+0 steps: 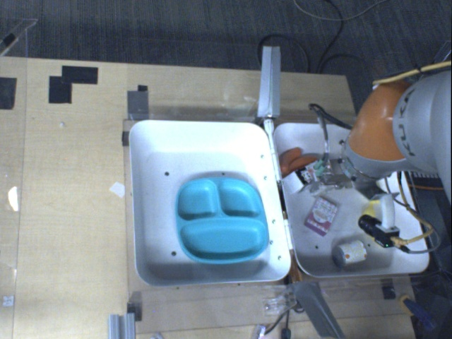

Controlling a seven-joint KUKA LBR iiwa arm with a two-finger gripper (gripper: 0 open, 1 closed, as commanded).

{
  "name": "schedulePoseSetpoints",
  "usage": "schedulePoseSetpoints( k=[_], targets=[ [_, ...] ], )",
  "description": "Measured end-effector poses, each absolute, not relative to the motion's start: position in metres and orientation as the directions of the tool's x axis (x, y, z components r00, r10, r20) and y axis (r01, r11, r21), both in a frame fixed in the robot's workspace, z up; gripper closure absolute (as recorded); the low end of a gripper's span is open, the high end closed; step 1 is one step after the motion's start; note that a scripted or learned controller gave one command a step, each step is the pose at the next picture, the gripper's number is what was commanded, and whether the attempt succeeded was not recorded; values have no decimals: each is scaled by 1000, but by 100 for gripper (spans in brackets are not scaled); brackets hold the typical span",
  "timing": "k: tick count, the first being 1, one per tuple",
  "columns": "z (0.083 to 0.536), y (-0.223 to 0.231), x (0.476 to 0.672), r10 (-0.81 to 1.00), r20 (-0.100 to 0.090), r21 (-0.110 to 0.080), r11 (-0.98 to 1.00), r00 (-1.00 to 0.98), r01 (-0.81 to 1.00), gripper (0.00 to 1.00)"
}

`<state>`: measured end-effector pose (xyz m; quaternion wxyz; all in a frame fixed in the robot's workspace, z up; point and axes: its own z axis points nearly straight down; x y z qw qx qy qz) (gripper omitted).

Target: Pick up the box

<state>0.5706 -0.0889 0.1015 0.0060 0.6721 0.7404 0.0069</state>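
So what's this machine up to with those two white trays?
A grey and orange robot arm reaches in from the right over the right bin, its gripper hanging low above a small box it is meant to pick up. The box lies flat on the bin floor, not lifted. A grey cylinder lies nearby. The left bin holds a blue divided tray.

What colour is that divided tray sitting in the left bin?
The divided tray is light blue, plain with no pattern. The camera view shows it clearly.
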Motion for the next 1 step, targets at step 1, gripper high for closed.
schedulePoseSetpoints(
  k=[1],
  targets=[
    [214, -1, 548, 997, 0, 6, 77, -77, 997, 100]
  ],
)
